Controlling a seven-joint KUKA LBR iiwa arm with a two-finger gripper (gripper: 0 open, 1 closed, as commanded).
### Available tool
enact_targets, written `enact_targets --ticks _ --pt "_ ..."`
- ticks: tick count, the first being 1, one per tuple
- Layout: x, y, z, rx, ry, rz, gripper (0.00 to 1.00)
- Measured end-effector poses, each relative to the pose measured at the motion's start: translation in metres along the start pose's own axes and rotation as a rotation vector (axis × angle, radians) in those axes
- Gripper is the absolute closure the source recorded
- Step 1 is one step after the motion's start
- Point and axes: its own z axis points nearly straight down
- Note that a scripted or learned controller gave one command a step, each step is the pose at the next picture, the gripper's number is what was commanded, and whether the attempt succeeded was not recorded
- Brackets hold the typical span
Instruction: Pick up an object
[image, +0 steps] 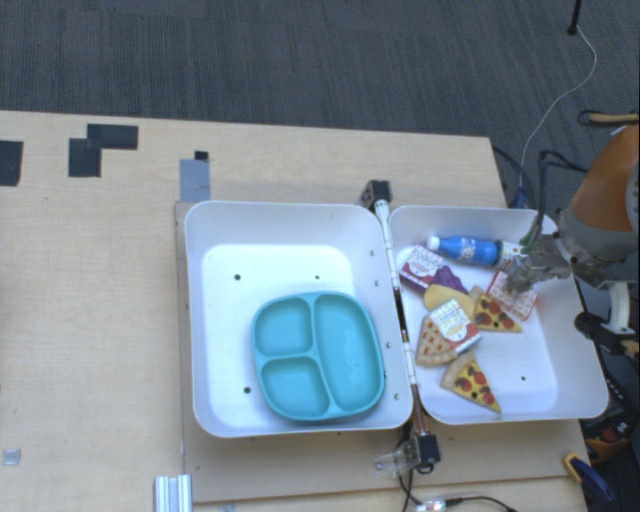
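The right bin (570, 395) holds several small things: a blue and white bottle (465, 249) at the back, a purple packet (427, 267), a yellow piece (447, 297), pizza slices (437, 340) (471, 382) (494, 315) and a small white and red packet (452, 320). My gripper (518, 281) reaches in from the right and hangs low over a white and red packet (511, 300) beside the rightmost pizza slice. Nothing visibly sits between its fingers.
The left bin (215, 300) holds a turquoise three-compartment plate (318, 354). A divider rail (393, 290) runs between the bins. Cables lie off the bench's right edge. The wooden bench top (90, 330) stretches to the left.
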Motion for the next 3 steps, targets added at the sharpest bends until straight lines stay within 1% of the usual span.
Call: enact_targets --ticks 1,2,3 --pt "0.0 0.0 0.0 0.001 0.0 0.0 0.0" --pt "0.0 -0.061 0.02 -0.009 -0.001 0.003 0.0" --pt "0.001 -0.058 0.008 -0.014 0.0 0.0 1.0"
